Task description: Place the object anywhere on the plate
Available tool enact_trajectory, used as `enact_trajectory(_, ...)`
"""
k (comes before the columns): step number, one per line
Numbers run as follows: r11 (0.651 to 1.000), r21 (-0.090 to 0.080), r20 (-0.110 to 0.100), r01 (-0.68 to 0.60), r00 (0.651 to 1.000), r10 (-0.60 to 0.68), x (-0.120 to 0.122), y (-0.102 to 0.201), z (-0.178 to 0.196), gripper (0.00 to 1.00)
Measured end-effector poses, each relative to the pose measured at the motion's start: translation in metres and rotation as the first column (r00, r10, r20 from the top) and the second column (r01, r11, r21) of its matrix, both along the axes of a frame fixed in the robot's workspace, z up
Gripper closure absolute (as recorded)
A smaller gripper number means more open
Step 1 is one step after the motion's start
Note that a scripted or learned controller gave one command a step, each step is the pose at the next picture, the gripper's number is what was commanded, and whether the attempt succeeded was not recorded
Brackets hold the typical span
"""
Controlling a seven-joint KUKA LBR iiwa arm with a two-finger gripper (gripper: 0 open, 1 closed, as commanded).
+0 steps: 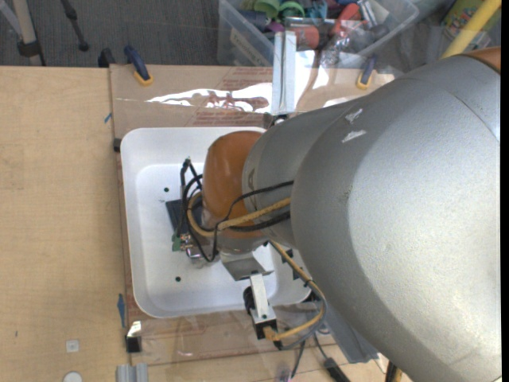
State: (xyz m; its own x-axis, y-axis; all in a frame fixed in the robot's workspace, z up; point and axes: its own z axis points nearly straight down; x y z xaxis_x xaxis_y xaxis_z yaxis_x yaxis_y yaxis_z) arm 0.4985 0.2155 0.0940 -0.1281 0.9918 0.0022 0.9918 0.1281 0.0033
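Observation:
My arm covers most of the view, reaching from the right down into the left white bin. The orange band above the wrist sits over the bin's middle. The gripper points down at the bin floor, left of centre, with cables and a small green part around it. The wrist hides the fingers. No object or plate can be seen under the arm.
A clear tub of coloured toys stands at the back beyond the bins. Blue clamps hold the cardboard sheet under the bins. Bare wooden bench extends to the left.

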Motion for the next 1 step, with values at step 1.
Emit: enact_trajectory(1,0.775,-0.004,0.0,-0.632,0.775,0.632,0.0534,-0.006,0.1135,1.0)
